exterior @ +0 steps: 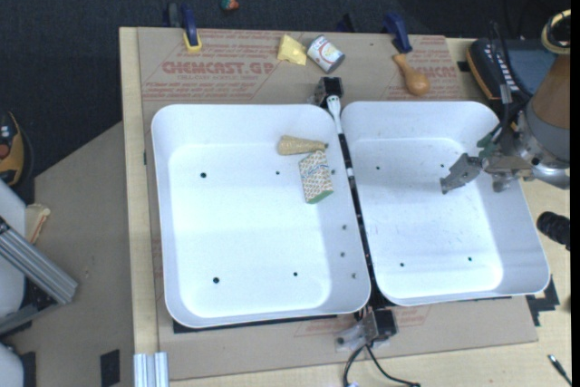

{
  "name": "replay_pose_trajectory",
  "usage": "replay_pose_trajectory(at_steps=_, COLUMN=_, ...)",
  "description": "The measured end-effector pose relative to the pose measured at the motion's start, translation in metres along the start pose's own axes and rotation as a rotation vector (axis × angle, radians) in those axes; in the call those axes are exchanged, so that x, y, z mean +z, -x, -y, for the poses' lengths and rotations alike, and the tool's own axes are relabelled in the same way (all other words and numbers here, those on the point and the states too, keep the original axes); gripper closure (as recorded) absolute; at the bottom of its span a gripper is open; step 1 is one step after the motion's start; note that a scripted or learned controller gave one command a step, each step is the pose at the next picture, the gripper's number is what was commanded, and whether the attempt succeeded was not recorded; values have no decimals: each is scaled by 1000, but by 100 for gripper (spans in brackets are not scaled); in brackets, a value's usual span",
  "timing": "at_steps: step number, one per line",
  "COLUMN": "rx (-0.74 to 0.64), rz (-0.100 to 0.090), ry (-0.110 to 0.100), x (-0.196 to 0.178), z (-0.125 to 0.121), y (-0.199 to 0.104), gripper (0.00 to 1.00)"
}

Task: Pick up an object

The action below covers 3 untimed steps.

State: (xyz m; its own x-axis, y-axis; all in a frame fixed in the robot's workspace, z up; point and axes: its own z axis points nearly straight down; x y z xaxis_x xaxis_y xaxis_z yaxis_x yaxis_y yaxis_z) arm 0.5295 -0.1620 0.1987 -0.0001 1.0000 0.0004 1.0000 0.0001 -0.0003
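— So, where do we see the jaws (460, 174) right now?

— We see them over the right bin (426, 281), near its right wall, reaching in from the arm (553, 118) at the right. Whether they are apart or together, we cannot tell; the fingers are a dark blur against the white floor, and we see nothing between them.

— And the things we could pick up?

— Well to the left of the jaws, across the divide between the two bins, we find both of them in the left bin (236, 285). A tan cone-shaped piece (299, 145) lies on its side, and a small patterned packet (315, 175) lies just below it, touching or nearly so. Both sit close to that bin's right wall, so they are the nearest things on that side of the jaws, though still well apart from them.

— Anything beyond the bins?

— On the counter (227, 68), up and to the left of the jaws, we see a yellow wedge (292, 51) with a small white can (325, 53) just beside it. A wooden-coloured pear shape (412, 75) lies above the jaws, past the right bin's far rim. Two blue clamps (189, 24) grip the counter's far edge.
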Motion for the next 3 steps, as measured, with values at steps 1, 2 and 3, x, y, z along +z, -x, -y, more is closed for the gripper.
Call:
replay_pose_trajectory(at_steps=1, rx=-1, rz=1, ry=3, x=-11, z=-1, y=0, gripper=100)
replay_pose_trajectory(at_steps=2, rx=6, rz=10, ry=13, x=-119, z=21, y=67, gripper=100)
replay_pose_trajectory(at_steps=3, rx=0, rz=5, ry=10, x=-179, z=51, y=63, gripper=100)
